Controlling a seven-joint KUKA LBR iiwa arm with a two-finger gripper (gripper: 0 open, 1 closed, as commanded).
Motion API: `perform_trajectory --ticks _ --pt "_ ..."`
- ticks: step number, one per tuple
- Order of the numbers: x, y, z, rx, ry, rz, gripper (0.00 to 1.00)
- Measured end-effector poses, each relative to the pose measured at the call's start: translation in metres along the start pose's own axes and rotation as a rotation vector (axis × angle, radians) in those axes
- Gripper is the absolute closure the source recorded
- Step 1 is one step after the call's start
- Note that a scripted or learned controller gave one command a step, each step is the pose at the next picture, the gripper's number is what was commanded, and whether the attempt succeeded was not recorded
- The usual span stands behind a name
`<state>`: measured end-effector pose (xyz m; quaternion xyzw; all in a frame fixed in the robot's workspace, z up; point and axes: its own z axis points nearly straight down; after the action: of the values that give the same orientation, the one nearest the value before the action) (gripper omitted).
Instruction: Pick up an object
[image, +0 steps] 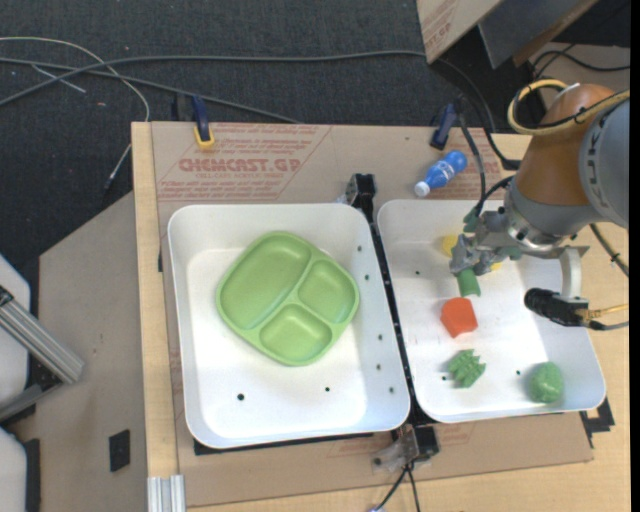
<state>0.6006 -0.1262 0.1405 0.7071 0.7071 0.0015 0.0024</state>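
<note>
gripper (468, 262) sits low over the right bin (420, 300), near its back half; can't tell how it's set, too small and blurred. a yellow thing (450, 243) peeks out just beside it on the left. orange block (459, 317) lies just in front of the gripper, apart from it. green spiky toy (465, 368) further front, round green lump (546, 383) at front right corner. green divided plate (288, 297) in the left bin (200, 250). blue bottle (440, 174) on the cardboard behind.
</note>
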Motion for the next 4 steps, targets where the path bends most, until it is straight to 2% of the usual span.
perform_trajectory --ticks 1,2,3,4 --pt "-0.01 0.005 -0.056 -0.002 -0.001 0.0 1.0" --pt "-0.01 0.006 -0.077 0.001 0.0 -0.001 1.0" --pt "0.038 -0.004 -0.084 0.008 0.005 -0.006 1.0" --pt "0.101 -0.012 -0.088 0.008 0.006 -0.007 1.0"
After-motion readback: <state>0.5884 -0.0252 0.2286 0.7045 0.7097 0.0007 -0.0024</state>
